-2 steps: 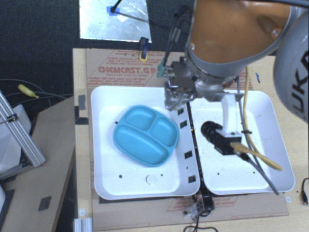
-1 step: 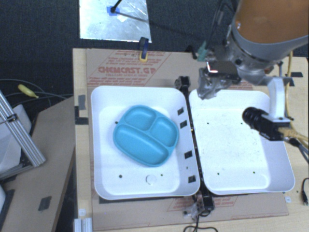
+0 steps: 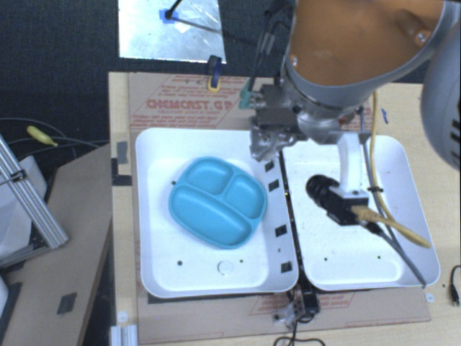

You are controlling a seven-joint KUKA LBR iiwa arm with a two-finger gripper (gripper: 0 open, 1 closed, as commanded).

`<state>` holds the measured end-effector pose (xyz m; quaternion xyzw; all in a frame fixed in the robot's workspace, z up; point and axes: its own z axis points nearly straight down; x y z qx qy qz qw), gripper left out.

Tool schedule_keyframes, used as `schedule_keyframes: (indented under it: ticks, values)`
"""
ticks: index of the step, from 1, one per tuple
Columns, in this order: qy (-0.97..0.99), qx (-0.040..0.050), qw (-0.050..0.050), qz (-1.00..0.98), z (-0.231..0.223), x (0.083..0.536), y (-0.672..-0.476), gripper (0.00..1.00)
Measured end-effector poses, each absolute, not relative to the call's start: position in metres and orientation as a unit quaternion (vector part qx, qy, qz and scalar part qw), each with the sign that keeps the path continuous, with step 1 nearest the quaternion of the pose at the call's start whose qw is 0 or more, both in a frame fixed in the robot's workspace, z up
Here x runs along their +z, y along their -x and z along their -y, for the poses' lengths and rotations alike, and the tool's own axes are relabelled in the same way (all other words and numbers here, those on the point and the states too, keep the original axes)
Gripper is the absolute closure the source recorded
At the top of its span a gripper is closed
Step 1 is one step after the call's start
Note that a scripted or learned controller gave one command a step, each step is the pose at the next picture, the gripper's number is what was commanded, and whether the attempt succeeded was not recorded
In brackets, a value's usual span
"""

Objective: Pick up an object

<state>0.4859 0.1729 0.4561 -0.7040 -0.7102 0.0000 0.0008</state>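
entry: pick up an object, single frame from the camera view.

tool: my gripper hangs over the 1 o'clock corner of the white bin on the 9 o'clock side of the bench, just beside the seam where it meets the second bin. i cannot tell whether the gripper is released or clenched (the wrist body hides the business end from this angle). nothing shows as held.

target: the only loose object i can see is a blue divided plate. it lies flat on the floor of the 9 o'clock bin, roughly in the middle, apart from all four walls.

key relation: from the gripper the plate's centre lies between 7 and 8 o'clock. the plate's 2 o'clock rim is its nearest part, near the gripper but not under it. the plate's long axis runs about 10 to 4 o'clock. the long compartment is on the 7 o'clock side and the two small ones face the gripper.

judgement: approach stage, no grasp yet. the next move looks like a short shift toward 7–8 o'clock and then a descent onto the near rim. a low, flat plate offers little besides its rim or dividers, so i expect a slip to be the main risk.
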Motion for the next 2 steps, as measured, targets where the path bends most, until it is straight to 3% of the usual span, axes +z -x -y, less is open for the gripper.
schedule_keyframes:
  ticks: [2]
  values:
    - [0.703, -0.0039, -0.001, 0.711, -0.17, 0.48, -0.488, 1.0]
